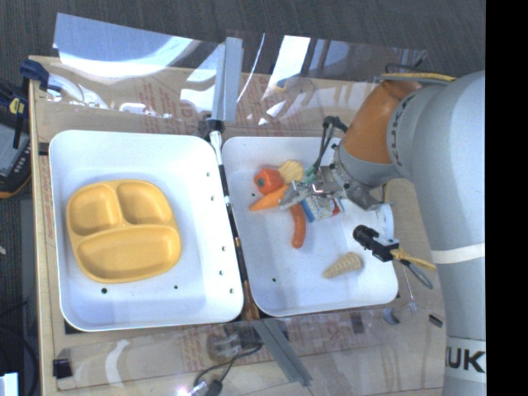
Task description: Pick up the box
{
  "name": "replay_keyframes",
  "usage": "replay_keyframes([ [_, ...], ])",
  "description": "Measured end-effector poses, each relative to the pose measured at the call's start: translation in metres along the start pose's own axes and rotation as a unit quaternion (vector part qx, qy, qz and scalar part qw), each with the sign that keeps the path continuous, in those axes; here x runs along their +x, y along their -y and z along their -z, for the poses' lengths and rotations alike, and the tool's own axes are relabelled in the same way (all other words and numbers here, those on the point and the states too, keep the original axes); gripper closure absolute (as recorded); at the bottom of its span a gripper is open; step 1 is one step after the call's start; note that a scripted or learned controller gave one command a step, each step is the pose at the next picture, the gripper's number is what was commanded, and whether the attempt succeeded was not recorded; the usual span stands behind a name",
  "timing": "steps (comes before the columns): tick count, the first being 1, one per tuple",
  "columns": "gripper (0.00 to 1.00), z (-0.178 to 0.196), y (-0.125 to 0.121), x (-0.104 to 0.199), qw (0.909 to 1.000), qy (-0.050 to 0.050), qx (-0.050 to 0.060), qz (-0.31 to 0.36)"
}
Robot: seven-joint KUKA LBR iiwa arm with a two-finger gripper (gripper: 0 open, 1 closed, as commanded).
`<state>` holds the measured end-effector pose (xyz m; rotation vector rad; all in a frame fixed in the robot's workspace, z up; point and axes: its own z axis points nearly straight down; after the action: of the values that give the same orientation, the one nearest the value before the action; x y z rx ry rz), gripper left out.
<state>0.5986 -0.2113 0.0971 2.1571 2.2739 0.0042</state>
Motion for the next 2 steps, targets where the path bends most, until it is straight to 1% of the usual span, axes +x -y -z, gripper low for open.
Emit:
replay_keyframes([
  [2,0.00,0.0000,0.0000,0.0000,1.0000,0.000,0.000,0.000],
])
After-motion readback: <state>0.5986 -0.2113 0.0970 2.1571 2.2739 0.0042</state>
